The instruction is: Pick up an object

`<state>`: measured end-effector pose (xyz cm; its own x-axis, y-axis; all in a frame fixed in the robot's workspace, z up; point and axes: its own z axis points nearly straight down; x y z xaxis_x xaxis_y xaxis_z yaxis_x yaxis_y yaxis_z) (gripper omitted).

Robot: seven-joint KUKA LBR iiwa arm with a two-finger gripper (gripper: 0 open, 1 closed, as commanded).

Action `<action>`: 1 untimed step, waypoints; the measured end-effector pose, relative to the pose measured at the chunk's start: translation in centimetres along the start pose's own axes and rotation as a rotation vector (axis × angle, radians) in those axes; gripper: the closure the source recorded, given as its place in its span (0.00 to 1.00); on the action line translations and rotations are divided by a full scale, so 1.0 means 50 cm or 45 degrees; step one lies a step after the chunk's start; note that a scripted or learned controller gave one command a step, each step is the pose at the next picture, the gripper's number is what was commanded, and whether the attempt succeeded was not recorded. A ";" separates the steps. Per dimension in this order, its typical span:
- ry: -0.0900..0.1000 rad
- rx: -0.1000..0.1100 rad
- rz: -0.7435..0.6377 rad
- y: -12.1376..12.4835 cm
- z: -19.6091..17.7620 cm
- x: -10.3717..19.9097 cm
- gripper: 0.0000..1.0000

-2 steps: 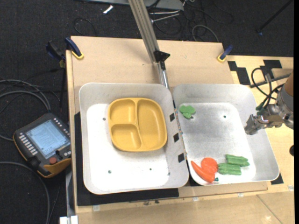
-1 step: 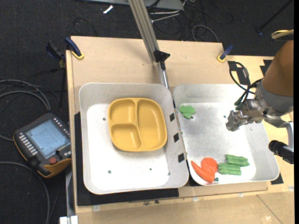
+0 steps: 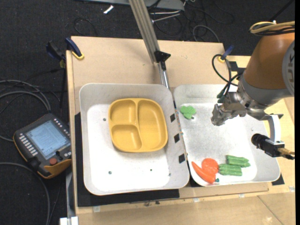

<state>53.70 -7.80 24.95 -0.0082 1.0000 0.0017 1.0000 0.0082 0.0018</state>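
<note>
Right bin [image 3: 243,139]: green toy [image 3: 188,111] left of gripper [image 3: 218,118]

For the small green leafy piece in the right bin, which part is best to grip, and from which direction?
Probably grip the green leafy piece across its narrower middle, coming straight down from above. It lies flat and alone on the floor of the right bin, near the left wall, so a side approach looks blocked there. The pincer is to its right.

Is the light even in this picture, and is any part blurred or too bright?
Camera view: light is soft and even; the yellow plate and green toys look sharp; the gripper is slightly blurred; the white bins are bright, without harsh glare.
</note>
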 end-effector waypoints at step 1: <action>0.000 0.000 -0.001 0.035 -0.012 0.104 1.00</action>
<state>55.38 -2.60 25.57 -0.0087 1.0000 0.0019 1.0000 0.0087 0.0022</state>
